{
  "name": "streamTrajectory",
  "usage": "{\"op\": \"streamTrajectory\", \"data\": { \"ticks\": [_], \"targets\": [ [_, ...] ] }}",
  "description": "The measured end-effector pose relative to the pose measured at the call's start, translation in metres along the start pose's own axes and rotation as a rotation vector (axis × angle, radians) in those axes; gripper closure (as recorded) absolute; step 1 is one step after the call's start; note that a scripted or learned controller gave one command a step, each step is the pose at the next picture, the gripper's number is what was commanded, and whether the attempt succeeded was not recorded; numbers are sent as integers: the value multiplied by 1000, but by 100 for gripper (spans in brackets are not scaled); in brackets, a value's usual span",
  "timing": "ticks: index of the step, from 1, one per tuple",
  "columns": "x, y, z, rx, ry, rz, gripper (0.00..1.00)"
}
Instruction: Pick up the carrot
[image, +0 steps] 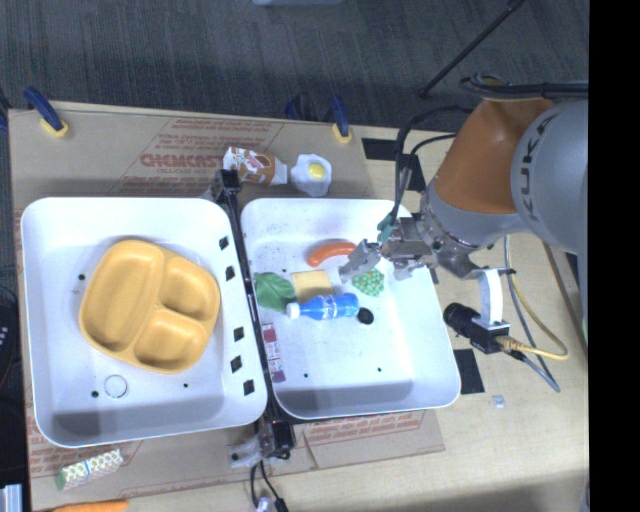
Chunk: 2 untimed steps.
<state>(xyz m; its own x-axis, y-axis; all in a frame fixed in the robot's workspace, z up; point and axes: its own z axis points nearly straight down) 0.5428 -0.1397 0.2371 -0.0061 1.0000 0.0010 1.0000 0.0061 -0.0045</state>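
The carrot (330, 252), an orange stick, lies in the right bin (420, 370) toward its far side. My gripper (366, 260) hangs just right of the carrot's right end, above a small green item (371, 284). Its fingers look slightly parted with nothing between them. The grey arm with its orange band (490, 160) reaches in from the right.
Near the carrot sit a yellow block (312, 284), a green leafy piece (273, 291), a blue bottle (326, 308) and a small black item (366, 317). The left bin (60, 400) holds a yellow divided plate (150, 303). Beyond the bins lie a fried-egg toy (312, 174) and a small packet (250, 165).
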Motion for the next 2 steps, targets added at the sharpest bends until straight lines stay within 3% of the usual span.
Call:
{"op": "streamTrajectory", "data": {
  "ticks": [1, 2],
  "targets": [
    [36, 45, 13, -3, -1, -166, 0],
    [17, 81, 146, -1, -1, -233, 0]
  ]
}}
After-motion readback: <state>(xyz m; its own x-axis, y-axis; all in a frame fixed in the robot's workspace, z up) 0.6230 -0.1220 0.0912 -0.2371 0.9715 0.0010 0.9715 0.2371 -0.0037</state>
